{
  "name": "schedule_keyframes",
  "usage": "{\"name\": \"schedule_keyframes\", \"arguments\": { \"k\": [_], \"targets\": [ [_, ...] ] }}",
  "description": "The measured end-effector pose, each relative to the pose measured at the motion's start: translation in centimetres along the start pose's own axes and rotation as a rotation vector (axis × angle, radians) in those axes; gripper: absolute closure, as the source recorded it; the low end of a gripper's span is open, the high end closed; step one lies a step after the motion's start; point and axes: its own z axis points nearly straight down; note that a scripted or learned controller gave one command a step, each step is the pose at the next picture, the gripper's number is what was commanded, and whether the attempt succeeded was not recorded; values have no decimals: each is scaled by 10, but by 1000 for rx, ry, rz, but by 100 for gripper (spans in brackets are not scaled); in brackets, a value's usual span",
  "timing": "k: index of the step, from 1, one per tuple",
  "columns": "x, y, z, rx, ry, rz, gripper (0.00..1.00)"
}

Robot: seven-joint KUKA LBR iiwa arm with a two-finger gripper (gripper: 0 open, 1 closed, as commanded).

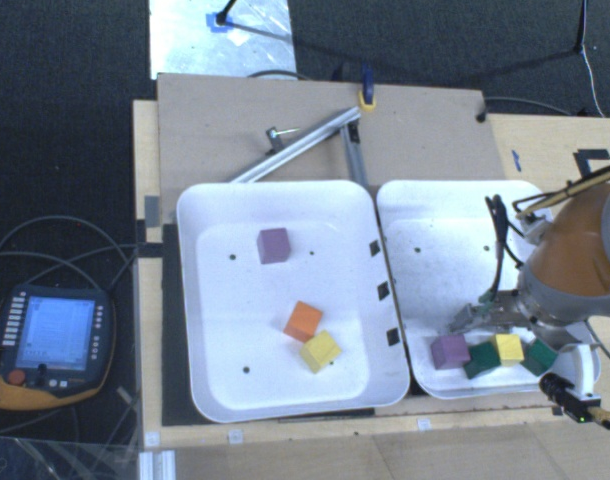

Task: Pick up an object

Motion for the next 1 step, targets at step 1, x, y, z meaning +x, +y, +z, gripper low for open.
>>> {"name": "schedule_keyframes", "arguments": {
  "k": [1],
  "targets": [
    [0, 1, -11, -4, -1, -2, 100]
  ]
}}
